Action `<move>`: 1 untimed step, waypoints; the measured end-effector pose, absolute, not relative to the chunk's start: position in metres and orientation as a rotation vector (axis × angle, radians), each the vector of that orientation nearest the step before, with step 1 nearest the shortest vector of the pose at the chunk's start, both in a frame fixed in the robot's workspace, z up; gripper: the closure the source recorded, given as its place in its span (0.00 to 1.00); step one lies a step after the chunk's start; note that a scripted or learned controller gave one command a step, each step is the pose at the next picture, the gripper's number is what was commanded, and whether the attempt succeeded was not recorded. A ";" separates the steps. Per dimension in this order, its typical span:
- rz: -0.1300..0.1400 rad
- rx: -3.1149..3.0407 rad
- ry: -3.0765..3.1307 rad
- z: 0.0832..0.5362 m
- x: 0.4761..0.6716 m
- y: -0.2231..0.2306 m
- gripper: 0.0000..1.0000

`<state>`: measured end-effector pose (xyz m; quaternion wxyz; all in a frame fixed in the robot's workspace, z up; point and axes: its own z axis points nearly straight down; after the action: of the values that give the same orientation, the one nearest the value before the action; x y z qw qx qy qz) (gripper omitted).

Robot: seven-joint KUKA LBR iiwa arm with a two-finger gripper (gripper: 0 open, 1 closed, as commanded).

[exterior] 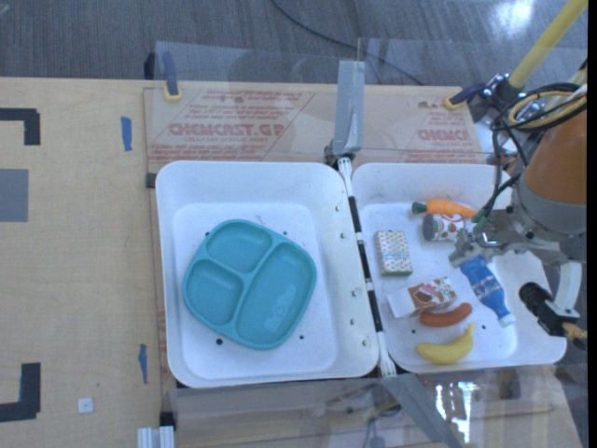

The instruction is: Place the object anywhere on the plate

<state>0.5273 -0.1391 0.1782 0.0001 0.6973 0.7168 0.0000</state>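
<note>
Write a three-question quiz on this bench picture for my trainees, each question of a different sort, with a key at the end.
1. True or false: the teal plate lies in the same bin as the banana.
2. Multiple choice: which item lies nearest the divider between the bins? A) the carrot B) the small patterned box C) the blue bottle
3. Fill in: the plate is divided into ___ compartments.

Key
1. False: the plate sits alone in the left bin; the banana is in the right bin.
2. B
3. three
</note>
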 end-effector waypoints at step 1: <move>-0.001 1.981 2.441 0.199 0.524 -0.057 1.00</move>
<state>0.5240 -0.0572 0.1987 -0.0010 0.6302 0.7764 -0.0004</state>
